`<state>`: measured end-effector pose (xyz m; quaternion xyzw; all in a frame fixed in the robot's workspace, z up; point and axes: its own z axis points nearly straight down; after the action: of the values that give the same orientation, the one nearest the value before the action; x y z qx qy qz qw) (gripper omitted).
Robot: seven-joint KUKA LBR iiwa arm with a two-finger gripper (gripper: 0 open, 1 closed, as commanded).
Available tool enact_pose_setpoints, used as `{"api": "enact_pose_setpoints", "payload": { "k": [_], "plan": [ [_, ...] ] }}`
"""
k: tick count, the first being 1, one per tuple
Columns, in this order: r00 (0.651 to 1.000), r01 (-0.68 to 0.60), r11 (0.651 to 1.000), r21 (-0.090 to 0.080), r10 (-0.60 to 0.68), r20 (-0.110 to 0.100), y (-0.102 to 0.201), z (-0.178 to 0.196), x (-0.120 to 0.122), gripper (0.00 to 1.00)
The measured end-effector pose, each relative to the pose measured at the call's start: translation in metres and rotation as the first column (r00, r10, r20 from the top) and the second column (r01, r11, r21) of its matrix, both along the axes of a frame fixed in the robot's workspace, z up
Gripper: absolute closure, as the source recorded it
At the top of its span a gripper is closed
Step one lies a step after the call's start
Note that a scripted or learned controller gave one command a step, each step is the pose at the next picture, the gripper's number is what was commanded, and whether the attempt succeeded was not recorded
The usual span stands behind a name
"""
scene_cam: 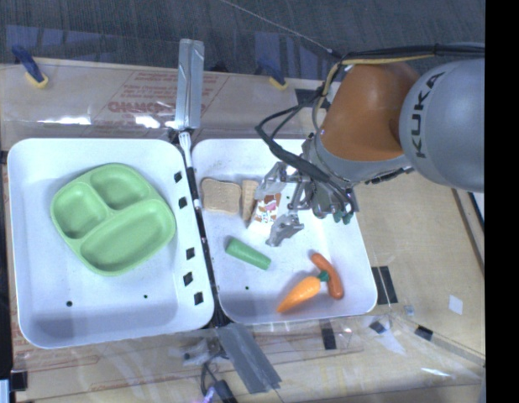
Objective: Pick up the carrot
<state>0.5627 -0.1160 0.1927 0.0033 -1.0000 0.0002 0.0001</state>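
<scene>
Arm (385,116) reaches in over the right bin (352,250) — gripper (280,221) low near the bin's middle, fingers apart, nothing between them. Left bin (24,225) carries a green divided plate (112,217). Right bin: bread slice (219,195), small packet (266,206), green pod (248,253), sausage (327,274). Carrot (300,293) lies at the bin's near edge, touching the sausage — well apart from the gripper.

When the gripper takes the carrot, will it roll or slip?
The carrot looks like a smooth, tapered toy, so it may slip toward its thin tip. Its round body probably rolls if pushed sideways. It lies against a small sausage-shaped item, which might get nudged too.
</scene>
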Motion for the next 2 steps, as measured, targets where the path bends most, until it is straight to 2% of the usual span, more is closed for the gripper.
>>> {"api": "enact_pose_setpoints", "payload": {
  "k": [1, 2],
  "plan": [
    [0.998, 0.063, 0.998, 0.001, -0.063, -0.006, -0.041, -0.08, -0.078, 0.0],
    [0.999, 0.053, 0.999, 0.001, -0.053, 0.001, -0.039, -0.068, -0.074, 1.0]
  ]
}}
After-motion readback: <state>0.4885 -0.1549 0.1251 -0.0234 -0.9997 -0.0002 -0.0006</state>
